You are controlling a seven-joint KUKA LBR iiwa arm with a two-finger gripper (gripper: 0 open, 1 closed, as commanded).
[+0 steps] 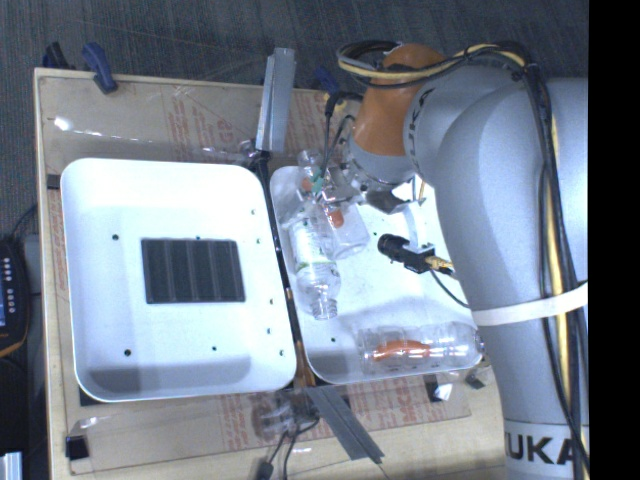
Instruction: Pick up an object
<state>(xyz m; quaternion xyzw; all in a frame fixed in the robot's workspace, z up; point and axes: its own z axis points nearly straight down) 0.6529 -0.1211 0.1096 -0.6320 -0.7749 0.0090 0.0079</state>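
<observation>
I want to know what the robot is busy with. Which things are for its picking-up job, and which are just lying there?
For the job: gripper; bottle; clear case with something orange inside; right bin.

Just lying about: left bin; dark grid in it; blue clamp.

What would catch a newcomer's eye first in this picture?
The big grey arm looms on the right, its gripper down over the top left corner of the right bin. A clear bottle lies in that bin, and the left bin has a dark ribbed panel at its middle.
</observation>
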